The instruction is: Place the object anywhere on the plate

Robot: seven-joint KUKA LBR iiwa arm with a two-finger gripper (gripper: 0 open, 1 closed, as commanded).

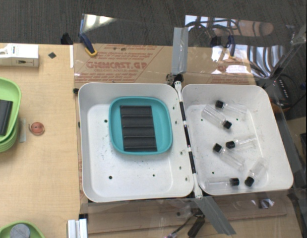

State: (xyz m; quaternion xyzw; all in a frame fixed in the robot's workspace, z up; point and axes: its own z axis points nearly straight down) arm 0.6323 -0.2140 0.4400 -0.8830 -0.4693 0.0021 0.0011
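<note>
Teal plate [140, 125] with dark ridged insert sits in left bin [93, 177]; six clear black-capped vials [216, 117] scattered right of plate, in right bin [277, 133].

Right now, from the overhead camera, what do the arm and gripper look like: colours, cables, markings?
I cannot tell any of that from this frame. On the arm's side I see the right bin with clear, black-capped vials; the teal plate lies in the left bin.
</note>
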